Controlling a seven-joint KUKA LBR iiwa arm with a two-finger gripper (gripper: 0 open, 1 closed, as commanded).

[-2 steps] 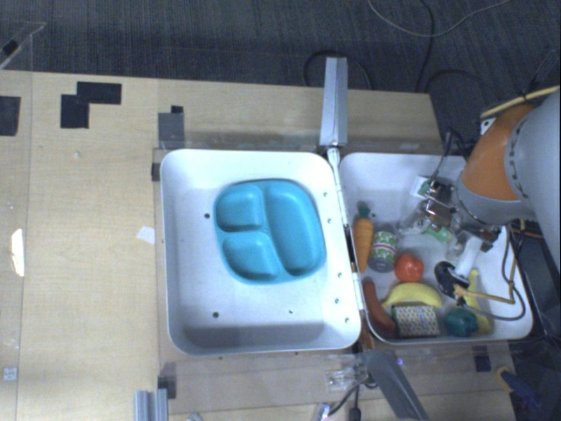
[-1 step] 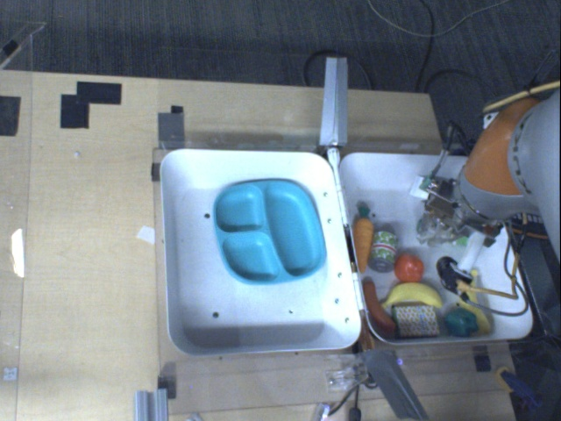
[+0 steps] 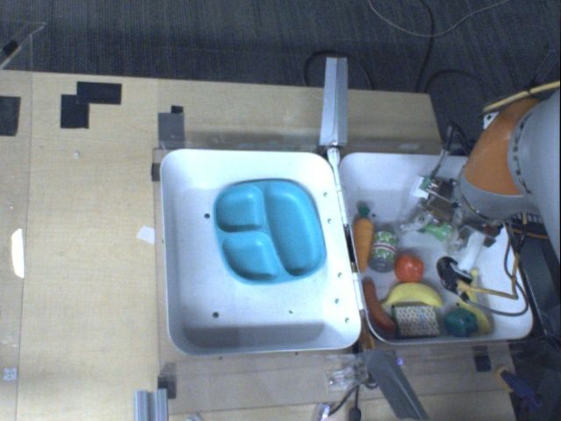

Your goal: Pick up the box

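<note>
Desk [image 3: 88, 235], pale wood: carries two white bins side by side at frame centre.

Left bin [image 3: 188, 323]: holds a blue tray [image 3: 267, 231] with three compartments, set at its middle.

Right bin [image 3: 386, 178]: holds several small things, grouped along its left wall and lower edge.

Box [image 3: 417, 320], small and speckled: lies flat near the lower edge of the right bin, at the lower right of the frame. Sits just below a banana [image 3: 414, 295], between a dark red sausage [image 3: 373, 298] on its left and a teal thing [image 3: 460, 323] on its right. Stays well apart from the tool.

Carrot [image 3: 362, 242]: lies along the left wall of the right bin, with a can [image 3: 383, 249] just beside it on the right. Red tomato [image 3: 408, 267]: rests right of the can, just above the banana.

Tool [image 3: 431, 219]: hangs over the upper middle of the right bin, up and right of the can, on the arm [image 3: 517, 160] entering from the right edge of the frame. Wide or narrow: cannot tell from this view.
</note>
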